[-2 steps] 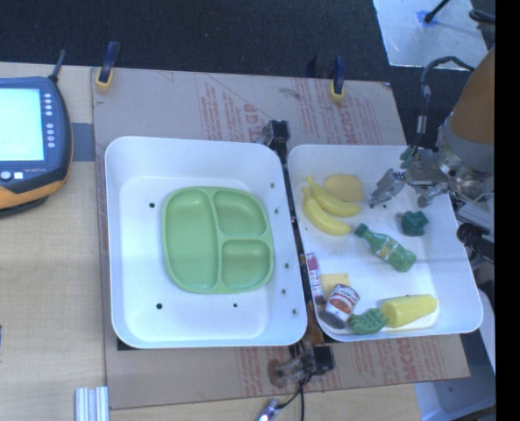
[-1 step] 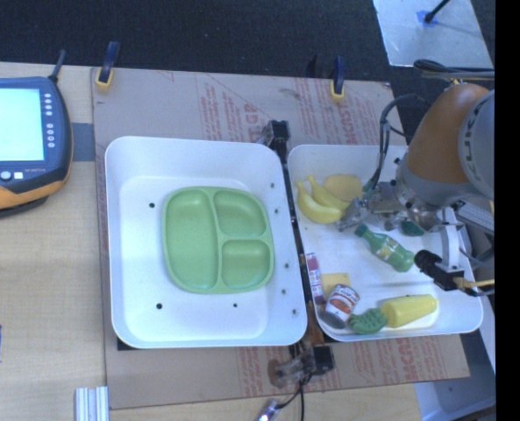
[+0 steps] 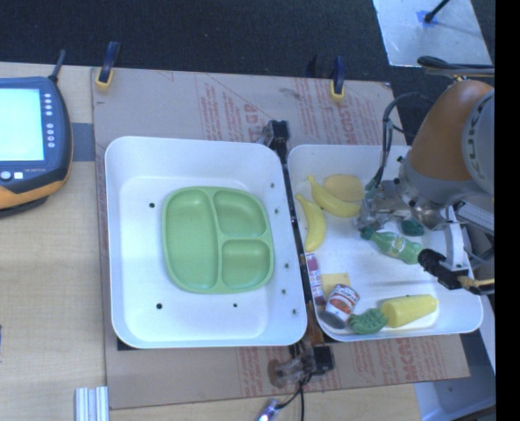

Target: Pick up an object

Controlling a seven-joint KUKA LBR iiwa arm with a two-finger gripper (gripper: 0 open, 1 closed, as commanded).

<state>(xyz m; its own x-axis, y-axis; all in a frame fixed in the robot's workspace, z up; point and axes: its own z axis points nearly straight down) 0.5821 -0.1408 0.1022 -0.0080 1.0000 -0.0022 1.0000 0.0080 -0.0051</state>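
Hand [image 3: 381,210] positioned low inside the right bin [image 3: 470,323], directly above a green bottle [image 3: 395,246].
Finger state cannot be determined from this angle, and no object is seen between the fingers. Relative to the green bottle: two bananas [image 3: 323,207] and a yellow lemon-like fruit [image 3: 345,185] lie toward the left bin [image 3: 119,235]; a small can [image 3: 341,302], a green item [image 3: 367,321] and a yellow block [image 3: 408,310] lie toward the near rim. The left bin holds a green divided tray [image 3: 217,239]. A teach pendant [image 3: 18,139] rests on the worktop [image 3: 40,323] beyond the left bin.

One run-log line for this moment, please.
end effector over right bin | nearest: green bottle | left bin: green tray
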